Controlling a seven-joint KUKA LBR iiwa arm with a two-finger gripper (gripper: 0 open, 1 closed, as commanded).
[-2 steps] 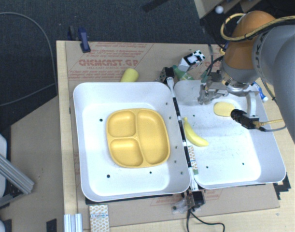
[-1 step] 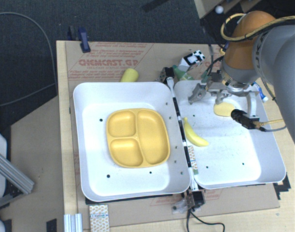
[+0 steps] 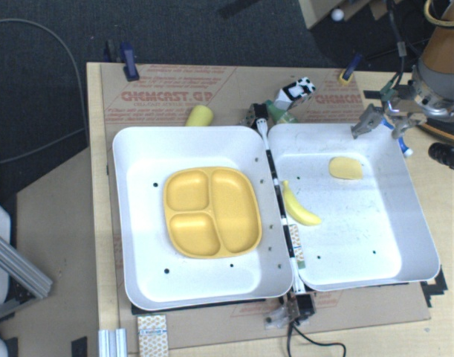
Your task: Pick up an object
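Note:
In the right bin (image 3: 405,222), a small banana (image 3: 298,208) lies against the left wall. A pale yellow rounded lump (image 3: 346,168) rests near that bin's back. A yellow three-compartment plate (image 3: 212,211) sits in the middle of the left bin (image 3: 137,162). My gripper (image 3: 383,138) hangs over the right bin's back right corner, right of and above the lump. Its fingers (image 3: 362,125) are spread open with nothing between them.
A yellow cylinder (image 3: 200,115) lies on the cardboard behind the left bin. A black-and-white toy (image 3: 296,92) sits behind the divide between the bins. Blue clamps (image 3: 128,60) grip the board's back edge. A cable trails off the front edge.

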